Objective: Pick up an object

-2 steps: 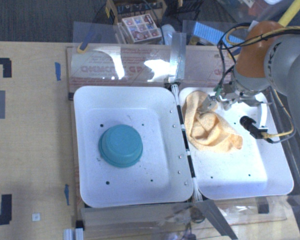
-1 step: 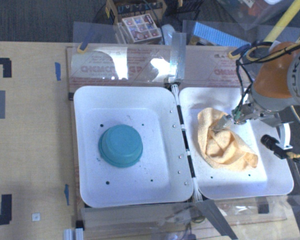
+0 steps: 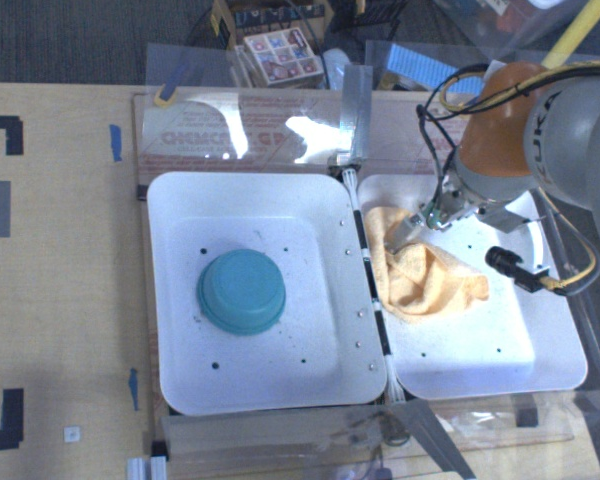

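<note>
A crumpled yellow-orange cloth (image 3: 425,278) lies at the left side of the right bin (image 3: 500,358), against the divider. My gripper (image 3: 418,226) reaches down from the grey and orange arm (image 3: 505,133) to the cloth's upper edge and seems to touch the fabric there. A teal bowl (image 3: 242,290) sits upside down in the middle of the left bin (image 3: 180,218), well away from the gripper.
A black plug on a cable (image 3: 507,263) hangs off the arm, just right of the cloth. A clear plastic sheet (image 3: 240,128) lies behind the bins. Boxes and clutter (image 3: 280,43) stand beyond the bench's far edge.
</note>
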You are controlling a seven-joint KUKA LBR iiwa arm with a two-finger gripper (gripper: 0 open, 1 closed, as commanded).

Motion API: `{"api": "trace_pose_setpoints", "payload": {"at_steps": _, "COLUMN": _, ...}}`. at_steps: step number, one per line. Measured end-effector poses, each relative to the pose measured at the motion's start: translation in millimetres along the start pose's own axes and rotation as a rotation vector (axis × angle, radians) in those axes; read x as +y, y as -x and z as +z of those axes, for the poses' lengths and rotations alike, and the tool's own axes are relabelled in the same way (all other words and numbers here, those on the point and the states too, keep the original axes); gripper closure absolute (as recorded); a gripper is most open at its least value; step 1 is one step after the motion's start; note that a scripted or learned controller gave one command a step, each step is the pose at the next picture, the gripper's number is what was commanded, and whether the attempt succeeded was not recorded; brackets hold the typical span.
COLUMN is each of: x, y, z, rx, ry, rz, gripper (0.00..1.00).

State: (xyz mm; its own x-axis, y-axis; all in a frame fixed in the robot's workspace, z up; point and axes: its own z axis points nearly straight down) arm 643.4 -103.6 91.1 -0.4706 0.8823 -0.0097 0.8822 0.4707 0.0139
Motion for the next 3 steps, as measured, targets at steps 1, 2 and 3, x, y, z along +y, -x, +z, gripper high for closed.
{"api": "trace_pose_setpoints", "payload": {"at_steps": 1, "x": -61.5, "y": -30.0, "z": -0.9, "rx": 0.004, "ry": -0.002, "rz": -0.020, "gripper": 0.00}}
{"api": "trace_pose_setpoints", "payload": {"at_steps": 2, "x": -60.1, "y": -28.9, "z": -10.7, "rx": 0.003, "ry": 0.002, "rz": -0.018, "gripper": 1.00}}
{"api": "trace_pose_setpoints", "payload": {"at_steps": 3, "x": 21.2, "y": -17.2, "z": -132.4, "rx": 0.006, "ry": -0.013, "rz": 0.177, "gripper": 1.00}}
